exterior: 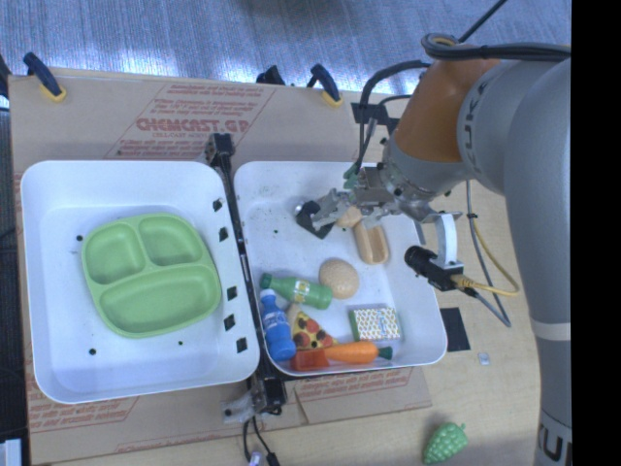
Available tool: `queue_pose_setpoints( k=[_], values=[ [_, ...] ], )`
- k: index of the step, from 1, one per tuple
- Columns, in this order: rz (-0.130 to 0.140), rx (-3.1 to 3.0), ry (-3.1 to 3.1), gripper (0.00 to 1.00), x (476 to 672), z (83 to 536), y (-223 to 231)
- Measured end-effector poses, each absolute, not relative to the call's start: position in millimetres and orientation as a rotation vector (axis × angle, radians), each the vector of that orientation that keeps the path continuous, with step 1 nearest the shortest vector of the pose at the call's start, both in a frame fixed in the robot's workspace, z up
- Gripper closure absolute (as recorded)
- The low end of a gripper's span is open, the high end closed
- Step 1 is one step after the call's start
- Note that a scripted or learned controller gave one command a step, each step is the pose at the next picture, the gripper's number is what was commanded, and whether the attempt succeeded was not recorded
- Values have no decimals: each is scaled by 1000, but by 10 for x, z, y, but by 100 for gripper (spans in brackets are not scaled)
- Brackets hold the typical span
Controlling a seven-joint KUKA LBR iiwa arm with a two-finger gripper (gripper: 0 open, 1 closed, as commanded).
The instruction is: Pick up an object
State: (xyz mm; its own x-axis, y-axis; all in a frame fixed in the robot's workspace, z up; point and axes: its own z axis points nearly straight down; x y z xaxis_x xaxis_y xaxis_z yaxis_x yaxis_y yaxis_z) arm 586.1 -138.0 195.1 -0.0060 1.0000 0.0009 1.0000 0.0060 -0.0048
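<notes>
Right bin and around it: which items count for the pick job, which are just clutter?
Job:
gripper, over the right bin
hot dog bun
beige ball
green bottle
blue bottle
pizza slice
carrot
patterned block

Lying about:
green divided plate in the left bin
green grapes on the bench
clamps

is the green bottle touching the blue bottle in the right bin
Cannot tell. In the camera view the green bottle lies just above the blue bottle, their ends so close that no clear gap or contact shows.
</notes>
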Motion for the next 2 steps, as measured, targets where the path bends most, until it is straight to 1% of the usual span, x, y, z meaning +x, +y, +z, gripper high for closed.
queue_pose_setpoints(
  k=[1,2],
  values=[
    [6,-2210,-2228,0,6380,1294,-1452],
    [6,-2209,-2229,0,6301,913,-1338]
  ],
)
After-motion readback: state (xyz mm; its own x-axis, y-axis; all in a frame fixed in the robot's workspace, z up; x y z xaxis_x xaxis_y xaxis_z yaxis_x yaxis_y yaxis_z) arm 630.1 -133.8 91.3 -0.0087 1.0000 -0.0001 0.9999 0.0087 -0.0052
